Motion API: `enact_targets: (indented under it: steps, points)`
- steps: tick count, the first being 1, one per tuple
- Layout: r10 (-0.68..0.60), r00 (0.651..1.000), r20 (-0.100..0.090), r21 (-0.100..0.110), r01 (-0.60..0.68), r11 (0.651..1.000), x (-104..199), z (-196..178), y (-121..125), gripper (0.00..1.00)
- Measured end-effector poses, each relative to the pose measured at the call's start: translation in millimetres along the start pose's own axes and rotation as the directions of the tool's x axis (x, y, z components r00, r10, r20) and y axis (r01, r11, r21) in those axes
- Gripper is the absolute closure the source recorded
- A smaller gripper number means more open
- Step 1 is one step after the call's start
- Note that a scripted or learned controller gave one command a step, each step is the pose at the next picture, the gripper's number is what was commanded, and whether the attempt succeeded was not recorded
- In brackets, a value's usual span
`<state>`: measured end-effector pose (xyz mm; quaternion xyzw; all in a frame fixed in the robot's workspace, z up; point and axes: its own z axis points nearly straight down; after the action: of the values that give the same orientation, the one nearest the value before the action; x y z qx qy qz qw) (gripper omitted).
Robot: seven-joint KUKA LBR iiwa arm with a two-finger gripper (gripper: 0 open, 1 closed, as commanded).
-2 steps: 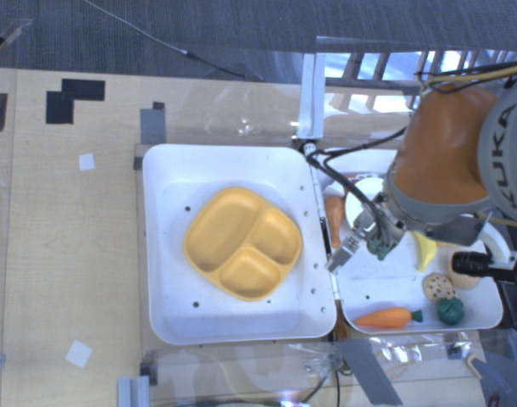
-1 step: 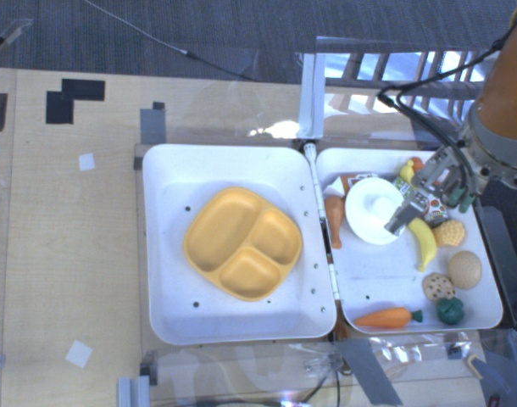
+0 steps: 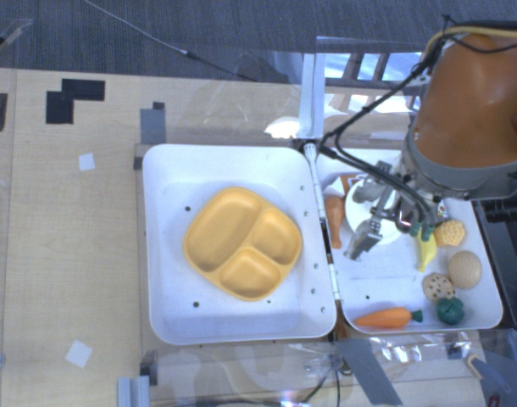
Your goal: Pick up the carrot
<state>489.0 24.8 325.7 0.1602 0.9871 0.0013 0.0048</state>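
Pale wooden bench [image 3: 63, 253], two shallow white plastic bins side by side. Left bin [image 3: 169, 312] carries a yellow three-compartment plate [image 3: 241, 242], nothing on it.

Right bin [image 3: 487, 312] holds the toy food. Orange plastic carrot with green stub top [image 3: 386, 317] lies flat near the bin's front edge, roughly parallel to it, tip pointing left. To its right: a speckled cookie-like round [image 3: 438, 287], a dark green lump [image 3: 450, 310], a tan egg-shaped piece [image 3: 464, 270], a yellow banana-like piece [image 3: 426, 248] and a bumpy yellow piece [image 3: 449, 232]. A second orange elongated item [image 3: 334, 217] stands along the bin's left wall (could be another carrot or a sausage; too small to tell).

Grey arm with orange casing [image 3: 475, 100] reaches in from the right. Metal two-finger gripper [image 3: 361, 246] hangs over the middle of the right bin, above a white round dish [image 3: 386, 223], well apart from the carrot at the front. Nothing visible between the fingers; how wide they stand, cannot tell from this angle.

Progress: early. Carrot untouched, not grasped. Left to do, by my reading: move toward the front edge, line up across the carrot's body, descend, close, lift.
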Motion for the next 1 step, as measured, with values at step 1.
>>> enact_targets:
  steps: [1]
  points:
    - [-0.393,0.920,-0.008,-0.002,0.393,0.920,12.9,123.2,29.2,1.00]
